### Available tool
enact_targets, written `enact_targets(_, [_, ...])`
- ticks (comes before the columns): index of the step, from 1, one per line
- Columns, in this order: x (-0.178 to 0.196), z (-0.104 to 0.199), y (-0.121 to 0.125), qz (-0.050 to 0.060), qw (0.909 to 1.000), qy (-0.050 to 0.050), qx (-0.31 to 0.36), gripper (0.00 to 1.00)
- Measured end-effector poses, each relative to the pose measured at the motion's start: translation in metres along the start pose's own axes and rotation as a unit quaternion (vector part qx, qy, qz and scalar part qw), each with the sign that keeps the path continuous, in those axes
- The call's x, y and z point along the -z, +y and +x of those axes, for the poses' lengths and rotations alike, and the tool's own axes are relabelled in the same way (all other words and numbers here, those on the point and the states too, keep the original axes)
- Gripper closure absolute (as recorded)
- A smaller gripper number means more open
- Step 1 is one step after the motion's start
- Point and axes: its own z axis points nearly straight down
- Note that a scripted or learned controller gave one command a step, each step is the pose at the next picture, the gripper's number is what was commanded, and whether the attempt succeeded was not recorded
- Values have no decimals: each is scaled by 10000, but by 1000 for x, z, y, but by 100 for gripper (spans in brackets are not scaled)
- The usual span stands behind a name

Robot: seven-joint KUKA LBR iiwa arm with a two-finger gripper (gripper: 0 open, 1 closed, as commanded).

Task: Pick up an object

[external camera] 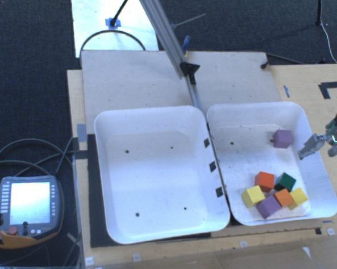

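Claw [312,145] at right bin's [313,122] edge, just beside purple cube [282,138], grip state impossible to tell, six cubes lying inside.

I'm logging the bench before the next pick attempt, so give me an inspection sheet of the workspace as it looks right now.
Surface: wooden bench with two white bins; left bin, right bin.
Job's things: all in the right bin. Lone purple block near the far right; cluster near the front: orange block, green block, yellow block, second purple block, second orange block, second yellow block.
Clutter: nothing seen.
Grippers: pincer at the right bin's right rim, nothing visibly held; open or shut unclear.
Cables: black cable looped on the floor by the pendant.
Surroundings: teach pendant on the floor at left; dark carpet.
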Motion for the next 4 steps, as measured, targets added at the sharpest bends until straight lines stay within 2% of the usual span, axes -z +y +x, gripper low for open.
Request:
enact_targets(1, [2, 0, 1, -20, 10000, -6, 4, 0])
enact_targets(3, [-113, -8, -9, 8, 10000, 3, -14, 0])
enact_targets(4, [-159, 0, -9, 1, 10000, 2, -7, 0])
